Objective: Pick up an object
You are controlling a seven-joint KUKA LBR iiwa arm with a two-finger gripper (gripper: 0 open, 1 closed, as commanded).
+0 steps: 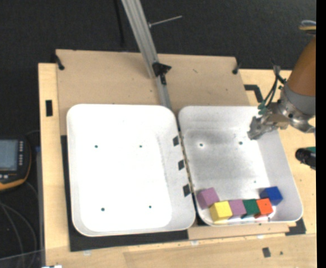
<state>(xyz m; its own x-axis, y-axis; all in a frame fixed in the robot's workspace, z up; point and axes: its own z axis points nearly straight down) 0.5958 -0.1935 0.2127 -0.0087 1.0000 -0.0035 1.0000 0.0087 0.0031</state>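
Targets: a cluster of small blocks along the near wall of the right bin [274, 149]. Purple block [208, 196] sits slightly apart at the left. Then a row pressed together: yellow block [221, 210], a paler purple block [237, 207], green block [250, 207], orange block [264, 206], with a blue block [272, 194] just behind the orange one. All rest on the bin floor, tight to the rim.

My gripper [256, 128] is over the far right part of the same bin, well apart from the blocks. Nothing is between my fingers. Whether they are spread or closed I cannot tell; the tip is a small grey blur from this angle.

Risks, as I judge them:
- Row is packed side to side, so a finger may land on a neighbour instead of sliding beside the target, and only push it.
- Blocks hug the sloped wall, so a finger could strike the rim before closing.
- Two blocks could be pinched at once and slip out on the lift.
- The lone purple block has free space on most sides, so it looks the safest choice.

Left bin [124, 166] and desk [152, 66] play no part.
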